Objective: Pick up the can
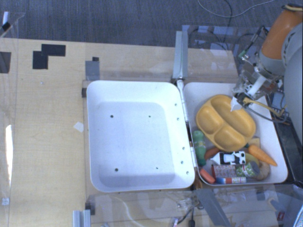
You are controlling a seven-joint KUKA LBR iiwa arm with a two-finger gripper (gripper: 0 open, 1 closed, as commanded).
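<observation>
Carrot (262, 155) and black-white pack (234, 158) crowd the can (229, 173) at yellow dish's (222, 121) near edge. Pincer (236, 102) over dish's far rim, well apart; grip: cannot tell.

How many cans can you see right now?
1. The can lies on its side at the near edge of the right bin, in front of the yellow tray. Others may be hidden under the tray.

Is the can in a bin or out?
In. The can lies in the right bin's near end beside the carrot; the gripper hangs over the yellow tray, apart from the can.
</observation>
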